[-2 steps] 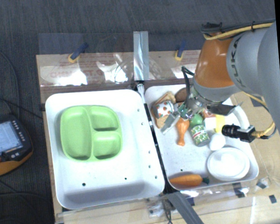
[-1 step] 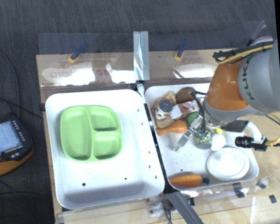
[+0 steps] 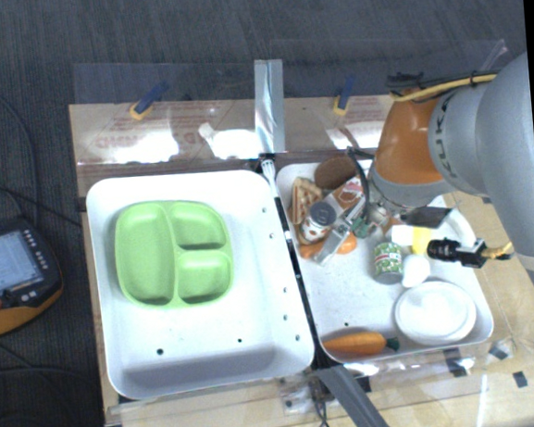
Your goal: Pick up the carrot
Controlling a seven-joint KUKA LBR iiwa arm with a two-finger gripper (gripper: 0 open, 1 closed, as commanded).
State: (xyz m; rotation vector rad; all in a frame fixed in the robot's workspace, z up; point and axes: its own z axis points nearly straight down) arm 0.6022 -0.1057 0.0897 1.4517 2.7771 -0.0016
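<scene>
Dark carpet around a wooden bench point(image 3: 103, 139) carrying two white bins side by side. Left bin point(image 3: 205, 353) holds a green divided plate point(image 3: 171, 252). Right bin point(image 3: 349, 303) is cluttered: a white bowl point(image 3: 434, 312) at the near right, a small green can point(image 3: 388, 259), and a pile of mixed items at the far end.

Gripper point(image 3: 336, 237) is down in that far clutter, well apart from the carrot point(image 3: 355, 343); can't tell its state from this angle, and nothing is visibly held.

Carrot lies flat along the near wall of the right bin, just left of the white bowl. Orange, elongated, rounded at the left end, darker tip on the right.

Progress: pick not done. Judging from this, the arm needs to travel to the near side, descend and grasp.
</scene>
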